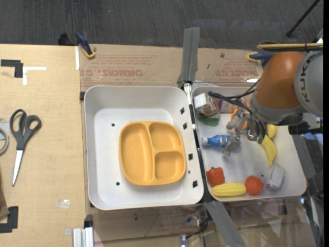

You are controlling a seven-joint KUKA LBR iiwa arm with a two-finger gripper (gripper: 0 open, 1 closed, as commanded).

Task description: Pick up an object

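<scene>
- Camera view, open room: the left shallow white plastic bin [97,153] shows bare floor on every side of the yellow three-compartment plastic tray [152,152] lying at its middle; the right shallow white plastic bin [241,171] is crowded along its near and far edges, with a bare patch at its middle.
- Arm: the grey arm with its orange band [280,81] enters from the right over the right bin's far corner; the two-finger gripper [232,144] hangs low over the bin, its tips just beside the bottle. Whether the fingers are parted or closed cannot be told.
- Task's thing: a small clear plastic bottle with a blue label [216,140] lies on its side near the right bin's left wall, touching or almost touching the gripper tips.
- Right bin contents: a small printed box [205,105] and a green item [209,120] at the far left; a yellow banana [269,149] at the right; a red pepper [215,176], a yellow corn cob [229,190], a red tomato [253,184] and a grey block [276,177] along the near edge.
- Bench: black-handled scissors [21,138] lie well left of the bins.
</scene>
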